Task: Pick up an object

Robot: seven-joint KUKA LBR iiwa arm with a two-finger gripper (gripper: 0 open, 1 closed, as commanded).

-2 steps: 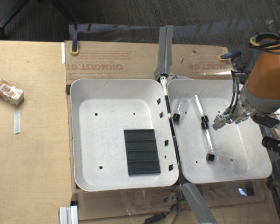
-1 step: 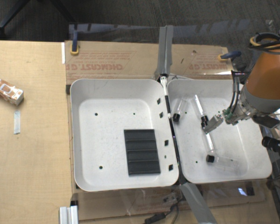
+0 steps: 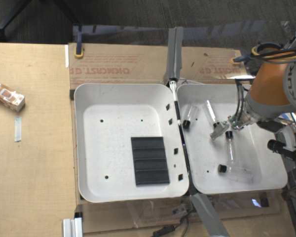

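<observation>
My gripper [image 3: 221,129] hangs low over the middle of the right bin [image 3: 266,157], under the orange-banded wrist [image 3: 269,85]. Several clear plastic tubes with black caps lie in that bin. One tube [image 3: 210,111] lies just left of and above the gripper, and another [image 3: 230,151] stretches from right under it toward the front. A third tube [image 3: 236,171] rests near the front wall, and one more [image 3: 186,118] leans at the left wall. A black ridged block [image 3: 150,160] lies flat in the left bin [image 3: 89,147].
A grey post [image 3: 175,48] rises at the back between the bins. Cardboard [image 3: 118,65] lies behind them. On the wooden surface at far left sit a small carton [image 3: 9,98] and a white strip [image 3: 18,130]. Cables and hardware [image 3: 281,147] crowd the right edge.
</observation>
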